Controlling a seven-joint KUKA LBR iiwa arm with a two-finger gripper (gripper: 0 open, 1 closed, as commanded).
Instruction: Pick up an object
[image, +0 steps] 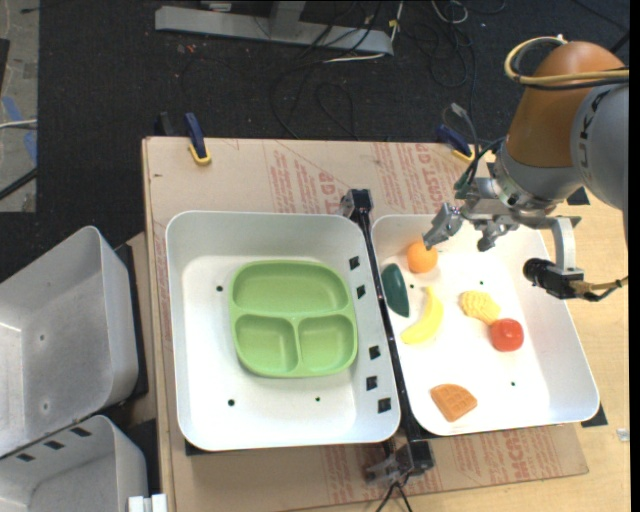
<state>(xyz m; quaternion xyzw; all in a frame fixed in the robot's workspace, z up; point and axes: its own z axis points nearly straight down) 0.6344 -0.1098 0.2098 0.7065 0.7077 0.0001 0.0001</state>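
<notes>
The gripper (466, 230) hangs over the right bin (570, 385) with its fingers spread and nothing between them, so no pick is made yet. The orange fruit (421, 258) lies at its 7 o'clock, seemingly just clear of one fingertip, though the slant blurs that; descending, closing and lifting remain

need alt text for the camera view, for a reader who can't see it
A grey robot arm's gripper hovers over the right white bin, just above an orange beside a banana, tomato and other toy foods. The left bin holds a green divided plate.
</notes>
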